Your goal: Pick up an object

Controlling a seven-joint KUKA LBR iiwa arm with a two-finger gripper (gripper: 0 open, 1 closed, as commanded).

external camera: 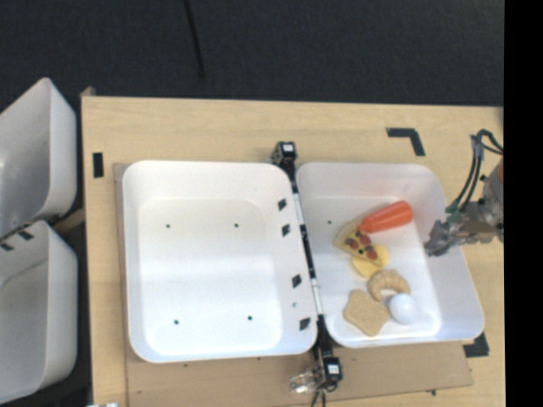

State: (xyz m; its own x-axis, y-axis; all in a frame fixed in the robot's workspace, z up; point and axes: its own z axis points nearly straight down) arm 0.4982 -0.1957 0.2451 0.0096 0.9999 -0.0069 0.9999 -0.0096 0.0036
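From the camera view you have two white bins side by side on the desk point(212, 125): the left bin point(136, 227) and the right bin point(450, 312), which holds everything worth picking. Count one carrot point(389, 216) at the far side, one pizza slice point(361, 242) touching it on the left, one yellow piece point(366, 265) just nearer, one croissant point(389, 281), one toast slice point(365, 312) and one white egg point(403, 308) at the near end. The gripper point(443, 238) sits over the right bin's right wall, apart from all of them; you cannot tell whether the jaws are apart or together. Your likely trouble is crowding: the pieces touch, so a descent may nudge neighbours or close on two, and the egg looks apt to roll away
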